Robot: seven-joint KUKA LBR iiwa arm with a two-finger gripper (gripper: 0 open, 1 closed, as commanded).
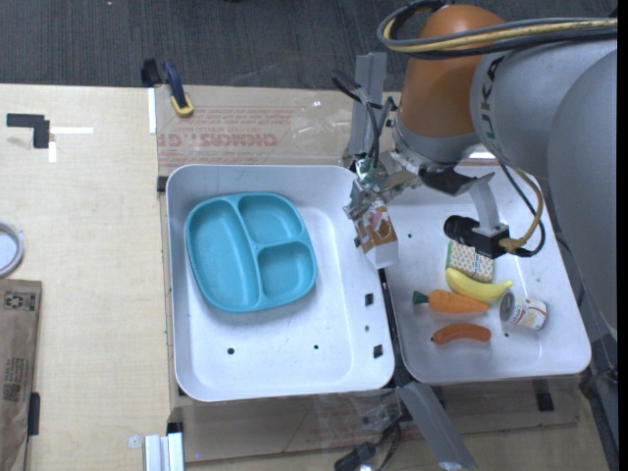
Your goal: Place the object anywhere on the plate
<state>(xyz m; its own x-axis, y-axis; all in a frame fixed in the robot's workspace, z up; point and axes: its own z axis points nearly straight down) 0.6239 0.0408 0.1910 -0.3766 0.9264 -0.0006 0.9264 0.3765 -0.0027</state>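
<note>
One small brown-and-white packet [378, 235] hangs pinched in the end effector [365, 209]; carry step, next swing left over the turquoise divided plastic plate [251, 252].

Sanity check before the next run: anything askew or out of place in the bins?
One thing: a small brown-and-white packet sits tilted at the gripper, over the divide between the two bins, not on the blue plate. The banana, carrot and sausage lie normally in the right bin.

You are working in a robotics lab. Your plywood bench [78, 263] carries two white bins [196, 361], with taped markers [29, 126], a clamp [177, 88] and loose cabling [491, 37].
</note>
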